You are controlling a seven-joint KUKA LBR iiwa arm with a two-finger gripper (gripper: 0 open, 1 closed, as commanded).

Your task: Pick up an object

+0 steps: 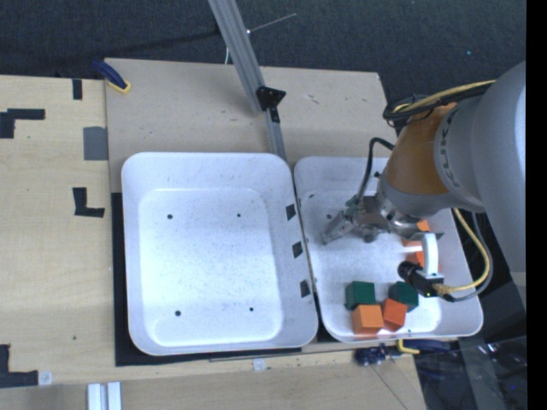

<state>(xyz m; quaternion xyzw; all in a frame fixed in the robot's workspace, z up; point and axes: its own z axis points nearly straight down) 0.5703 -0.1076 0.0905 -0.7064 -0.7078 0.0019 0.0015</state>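
Desk: two white bins side by side. Left bin at 9 o'clock of the frame, floor bare apart from four small dark dots. A grey pole slants down from 12 o'clock and ends at the seam between the bins.

Right bin at 3 o'clock. Claw sits low in its upper half, pointing toward 9 o'clock, close to the divider wall. Fingers look spread apart with nothing between them; claw empty. Grey arm with orange band comes in from 3 o'clock and covers the bin's upper right corner.

Candidate objects are clustered at 5 o'clock of the right bin: green block, orange block just below it, second orange block touching the first, second green block above that. A small orange piece shows beside the wrist; cannot tell what it is. The cluster lies well apart from the claw, toward 5 o'clock of it.

Judgement: no grasp made yet; claw is over bare floor.

Risks:
- Closing here catches nothing: no object under the fingers.
- Blocks are packed edge to edge, so a finger may land on a neighbour and push the pile instead of straddling one block.
- Blocks near the bottom wall leave little room for the outer finger; it may strike the rim.
- Wrist cables hang near the cluster and could snag or nudge blocks.
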